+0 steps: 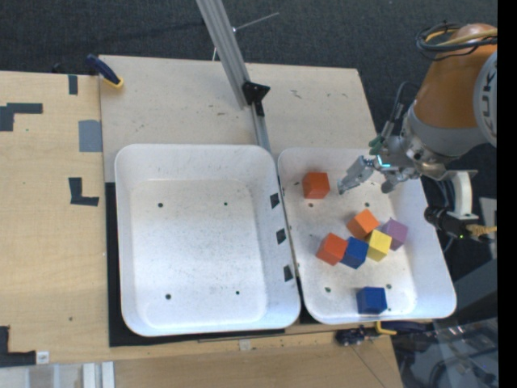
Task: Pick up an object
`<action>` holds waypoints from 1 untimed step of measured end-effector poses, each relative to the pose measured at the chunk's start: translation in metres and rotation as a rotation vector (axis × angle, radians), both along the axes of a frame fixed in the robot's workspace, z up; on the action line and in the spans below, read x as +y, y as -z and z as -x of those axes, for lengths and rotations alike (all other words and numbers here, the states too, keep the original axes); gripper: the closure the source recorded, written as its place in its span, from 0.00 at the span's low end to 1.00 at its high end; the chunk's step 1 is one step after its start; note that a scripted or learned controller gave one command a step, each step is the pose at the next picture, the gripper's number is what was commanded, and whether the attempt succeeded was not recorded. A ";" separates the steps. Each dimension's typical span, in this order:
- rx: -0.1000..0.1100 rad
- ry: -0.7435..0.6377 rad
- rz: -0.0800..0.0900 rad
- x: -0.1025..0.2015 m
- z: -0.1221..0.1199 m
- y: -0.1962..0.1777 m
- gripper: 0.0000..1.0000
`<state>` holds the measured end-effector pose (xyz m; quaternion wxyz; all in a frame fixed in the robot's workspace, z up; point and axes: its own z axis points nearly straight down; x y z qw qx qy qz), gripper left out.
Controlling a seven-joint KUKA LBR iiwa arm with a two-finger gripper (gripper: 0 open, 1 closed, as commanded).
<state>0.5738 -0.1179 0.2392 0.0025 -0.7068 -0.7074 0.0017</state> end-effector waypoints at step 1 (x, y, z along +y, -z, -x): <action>-0.004 -0.002 0.001 0.000 -0.001 -0.003 0.00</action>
